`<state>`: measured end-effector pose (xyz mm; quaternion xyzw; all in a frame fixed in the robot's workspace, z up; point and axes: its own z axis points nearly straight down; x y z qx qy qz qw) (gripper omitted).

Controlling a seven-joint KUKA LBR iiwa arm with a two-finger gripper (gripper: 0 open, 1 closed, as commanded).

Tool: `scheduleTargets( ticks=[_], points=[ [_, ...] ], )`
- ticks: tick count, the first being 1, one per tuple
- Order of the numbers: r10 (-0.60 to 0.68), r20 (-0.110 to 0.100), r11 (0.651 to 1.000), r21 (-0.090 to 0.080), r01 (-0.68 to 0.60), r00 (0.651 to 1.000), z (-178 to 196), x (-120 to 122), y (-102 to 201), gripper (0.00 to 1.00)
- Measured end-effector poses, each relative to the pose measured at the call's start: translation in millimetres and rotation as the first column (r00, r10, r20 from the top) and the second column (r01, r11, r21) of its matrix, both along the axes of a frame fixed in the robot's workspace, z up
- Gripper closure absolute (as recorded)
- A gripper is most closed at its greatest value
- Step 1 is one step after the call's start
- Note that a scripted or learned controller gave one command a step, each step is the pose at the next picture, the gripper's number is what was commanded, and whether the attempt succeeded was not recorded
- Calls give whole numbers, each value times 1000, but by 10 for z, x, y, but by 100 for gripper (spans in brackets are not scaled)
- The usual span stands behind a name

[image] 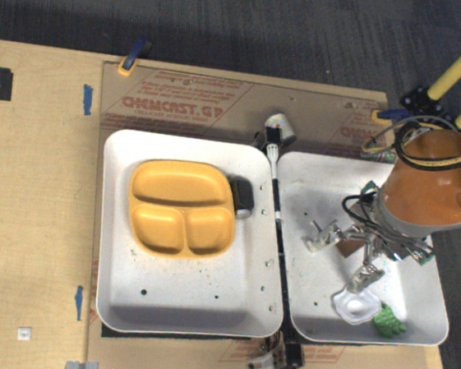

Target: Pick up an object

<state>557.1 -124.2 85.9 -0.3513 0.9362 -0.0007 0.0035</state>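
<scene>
Hovering low in the right bin [422, 313], tool [354, 250] splayed open, gripping nothing. Clear cup [355, 306] just beyond the near fingertip, toward the front rim; green toy [389, 321] right beside it. Short drop forward needed.

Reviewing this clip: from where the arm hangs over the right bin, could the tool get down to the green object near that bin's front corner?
Probably yes. The green object lies uncovered just below the tool, with only a clear piece beside it.
</scene>
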Motion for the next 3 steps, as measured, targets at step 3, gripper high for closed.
scheduleTargets(
  ticks=[3],
  points=[
    [921, -1, 390, -3, -921, 390, 3, -200, -681, 0]
  ],
)
